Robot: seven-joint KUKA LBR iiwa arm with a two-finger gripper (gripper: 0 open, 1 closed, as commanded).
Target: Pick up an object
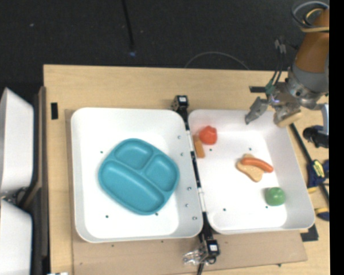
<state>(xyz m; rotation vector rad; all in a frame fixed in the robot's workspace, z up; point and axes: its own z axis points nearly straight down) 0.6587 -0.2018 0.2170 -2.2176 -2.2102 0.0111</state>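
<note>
Gripper point(270, 112) above the right bin's point(229, 219) far edge.
Fingers spread, apparently empty; hot dog point(254, 167) lies nearer.

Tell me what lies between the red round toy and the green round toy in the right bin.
In the camera view, the toy hot dog lies between the red round toy and the green round toy.

Bright even overhead light, soft shadows, slight blur
</note>
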